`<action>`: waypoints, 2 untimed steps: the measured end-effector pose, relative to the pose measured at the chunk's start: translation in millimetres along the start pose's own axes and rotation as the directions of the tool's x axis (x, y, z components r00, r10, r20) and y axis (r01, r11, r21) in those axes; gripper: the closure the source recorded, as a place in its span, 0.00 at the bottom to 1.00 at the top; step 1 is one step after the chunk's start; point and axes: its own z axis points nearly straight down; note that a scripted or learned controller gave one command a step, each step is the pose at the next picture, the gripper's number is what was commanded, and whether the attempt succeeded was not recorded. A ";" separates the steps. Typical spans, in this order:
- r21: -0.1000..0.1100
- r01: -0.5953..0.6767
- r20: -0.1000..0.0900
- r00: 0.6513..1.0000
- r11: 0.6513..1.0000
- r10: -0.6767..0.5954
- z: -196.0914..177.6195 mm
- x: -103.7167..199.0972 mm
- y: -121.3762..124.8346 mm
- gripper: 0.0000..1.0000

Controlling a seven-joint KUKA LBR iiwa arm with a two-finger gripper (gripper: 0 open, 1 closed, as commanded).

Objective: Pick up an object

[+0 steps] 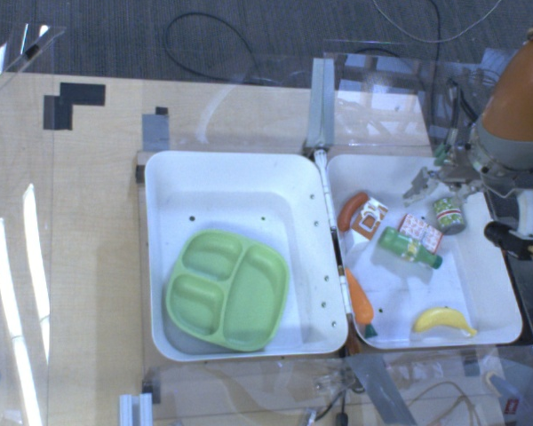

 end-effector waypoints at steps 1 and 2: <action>-0.015 0.141 0.004 0.990 0.990 -0.141 91.9 27.3 -34.5 0.00; -0.020 0.137 0.007 0.991 0.990 -0.137 97.4 -8.3 -31.8 0.00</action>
